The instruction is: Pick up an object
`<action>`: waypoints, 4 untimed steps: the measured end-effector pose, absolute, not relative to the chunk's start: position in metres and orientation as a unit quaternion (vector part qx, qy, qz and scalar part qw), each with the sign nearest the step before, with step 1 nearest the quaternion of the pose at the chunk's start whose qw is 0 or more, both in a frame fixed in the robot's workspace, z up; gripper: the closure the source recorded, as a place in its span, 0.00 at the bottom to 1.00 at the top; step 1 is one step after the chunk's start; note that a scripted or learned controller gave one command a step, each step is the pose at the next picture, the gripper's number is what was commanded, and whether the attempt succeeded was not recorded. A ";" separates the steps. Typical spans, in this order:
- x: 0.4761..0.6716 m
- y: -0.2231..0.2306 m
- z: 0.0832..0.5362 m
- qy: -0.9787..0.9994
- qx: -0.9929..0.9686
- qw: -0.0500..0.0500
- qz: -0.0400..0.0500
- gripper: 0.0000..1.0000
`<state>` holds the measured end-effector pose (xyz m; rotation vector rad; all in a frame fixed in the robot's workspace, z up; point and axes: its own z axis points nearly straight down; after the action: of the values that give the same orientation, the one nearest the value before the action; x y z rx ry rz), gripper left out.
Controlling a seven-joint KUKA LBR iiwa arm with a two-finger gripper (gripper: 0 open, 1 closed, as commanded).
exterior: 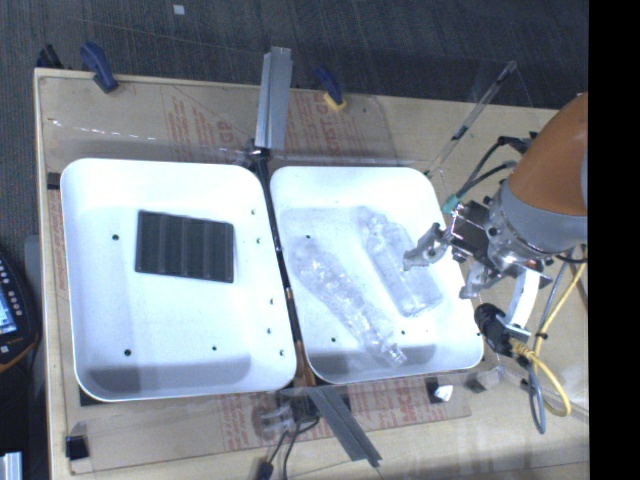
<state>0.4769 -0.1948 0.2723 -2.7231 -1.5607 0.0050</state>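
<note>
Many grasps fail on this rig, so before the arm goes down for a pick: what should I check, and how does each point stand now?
1. Targets in the right bin: two clear plastic bottles lying there. Ok.
2. End effector above the right-hand bottle. Ok.
3. Bottles apart: they seem to touch. Cannot tell.
4. Nothing held already: cannot tell.
5. Dark ridged block lies in the left bin, away from the pick. Ok.

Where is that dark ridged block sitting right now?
The dark ridged block lies flat in the left bin, toward its upper middle, apart from the clear bottles in the right bin.
</note>
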 end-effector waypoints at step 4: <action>0.480 -0.199 0.268 -0.483 -0.876 0.002 0.001 0.00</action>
<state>0.4797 -0.1987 0.2680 -2.7487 -1.5143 0.0030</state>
